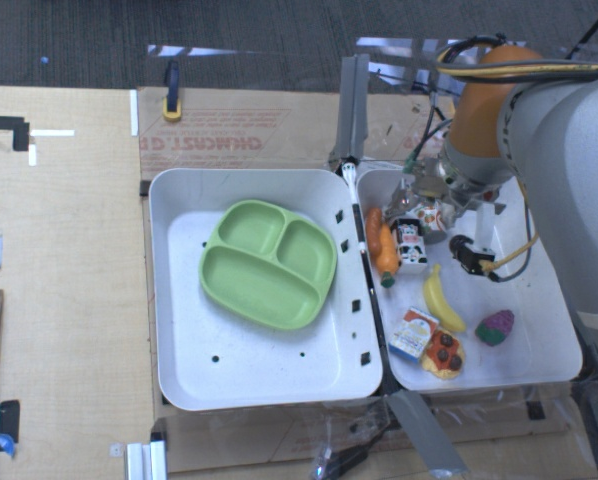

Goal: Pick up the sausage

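We see a robot lab: a plywood bench (59,268) holding two white bins (169,298), toy food inside, cables (499,258) hanging off the arm (539,128), grey carpet (279,8) behind

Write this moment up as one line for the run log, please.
arm: over right bin | gripper: low at far end, beside carrot | sausage: not identified | banana: loose | left bin: green plate

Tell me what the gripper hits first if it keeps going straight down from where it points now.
Most likely the small black-and-white toy right under the gripper in the right bin. The orange sausage lies just left of that line, though depth is hard to judge.
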Robot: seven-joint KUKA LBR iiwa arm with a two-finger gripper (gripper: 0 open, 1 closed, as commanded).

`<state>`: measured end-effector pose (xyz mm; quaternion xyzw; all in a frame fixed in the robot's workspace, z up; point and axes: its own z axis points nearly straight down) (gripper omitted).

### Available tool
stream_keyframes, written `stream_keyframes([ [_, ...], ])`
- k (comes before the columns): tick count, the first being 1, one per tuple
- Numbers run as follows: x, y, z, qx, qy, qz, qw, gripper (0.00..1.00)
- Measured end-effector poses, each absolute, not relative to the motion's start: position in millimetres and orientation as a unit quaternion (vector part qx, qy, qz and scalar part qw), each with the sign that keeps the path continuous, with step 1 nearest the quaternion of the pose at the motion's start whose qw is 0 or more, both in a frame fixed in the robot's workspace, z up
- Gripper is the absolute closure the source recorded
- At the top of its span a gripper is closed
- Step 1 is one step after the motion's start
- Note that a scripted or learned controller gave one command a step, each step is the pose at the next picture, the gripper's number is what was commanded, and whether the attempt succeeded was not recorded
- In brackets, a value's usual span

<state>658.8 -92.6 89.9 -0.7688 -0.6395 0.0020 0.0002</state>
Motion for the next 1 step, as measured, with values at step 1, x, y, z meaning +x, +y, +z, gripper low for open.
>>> stream_keyframes([
  [1, 658.8, -92.6, 89.9, -0.769, -0.64, 0.002, 0.0, 0.0],
])
